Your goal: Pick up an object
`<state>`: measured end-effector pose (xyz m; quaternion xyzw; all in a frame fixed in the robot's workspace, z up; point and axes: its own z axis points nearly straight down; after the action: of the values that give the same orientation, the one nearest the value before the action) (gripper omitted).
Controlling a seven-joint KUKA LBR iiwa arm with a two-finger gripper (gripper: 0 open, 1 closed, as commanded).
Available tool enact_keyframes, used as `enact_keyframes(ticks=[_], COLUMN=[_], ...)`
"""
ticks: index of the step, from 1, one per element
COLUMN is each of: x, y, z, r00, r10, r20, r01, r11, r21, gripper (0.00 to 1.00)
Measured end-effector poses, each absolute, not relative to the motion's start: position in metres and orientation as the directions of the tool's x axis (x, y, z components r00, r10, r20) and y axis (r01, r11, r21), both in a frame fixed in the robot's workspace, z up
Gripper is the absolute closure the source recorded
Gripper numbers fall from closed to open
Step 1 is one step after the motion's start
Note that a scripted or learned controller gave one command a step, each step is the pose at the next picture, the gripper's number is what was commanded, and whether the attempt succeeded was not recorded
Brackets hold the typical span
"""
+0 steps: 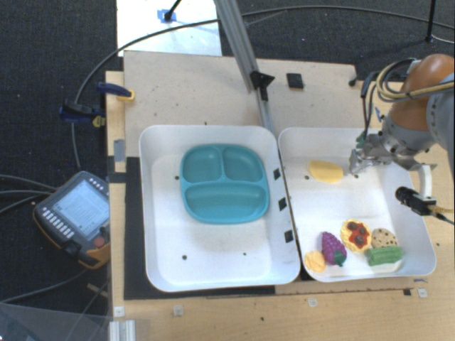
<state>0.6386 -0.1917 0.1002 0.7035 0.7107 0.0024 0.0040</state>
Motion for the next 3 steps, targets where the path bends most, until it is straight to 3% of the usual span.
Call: enact_keyframes(ticks=[3], x=[0.643], y=[-0.184], z=[0.235], r00=[-0.007], r10=[1.000], r20=[-0.002], r01=[1.000], r11=[0.007], r21=[0.007], gripper=[1.00])
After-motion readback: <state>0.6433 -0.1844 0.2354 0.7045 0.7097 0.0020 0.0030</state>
